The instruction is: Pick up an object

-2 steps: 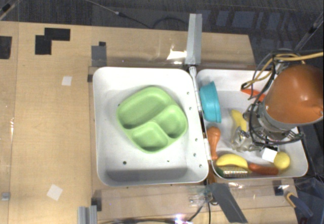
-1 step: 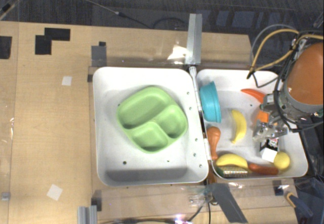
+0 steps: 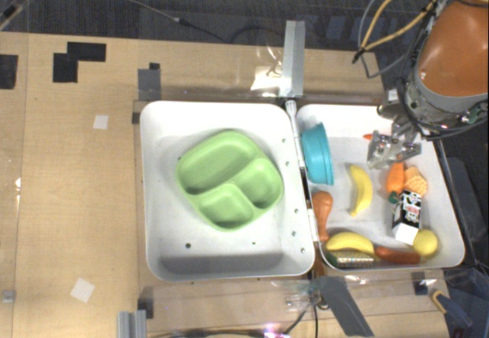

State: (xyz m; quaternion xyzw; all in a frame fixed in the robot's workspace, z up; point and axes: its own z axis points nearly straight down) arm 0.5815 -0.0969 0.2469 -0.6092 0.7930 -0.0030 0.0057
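My gripper (image 3: 392,151) hangs over the upper middle of the right bin (image 3: 455,231), open, with nothing between its fingers. Just below it lies an orange carrot (image 3: 395,176) beside an orange waffle-like piece (image 3: 415,180). A yellow banana (image 3: 361,190) lies to the lower left of the gripper. A blue bowl (image 3: 317,153) stands on its edge against the bin's left wall. Further down are a small black-and-white carton (image 3: 407,214), a lemon (image 3: 425,242), a second yellow banana (image 3: 349,242) and an orange drumstick (image 3: 323,210).
The left bin (image 3: 168,245) holds a green divided plate (image 3: 229,180). A metal post (image 3: 293,57) rises behind the wall shared by the two bins. The arm's grey body and orange band (image 3: 457,50) loom over the right bin's back right corner, with yellow cables above.
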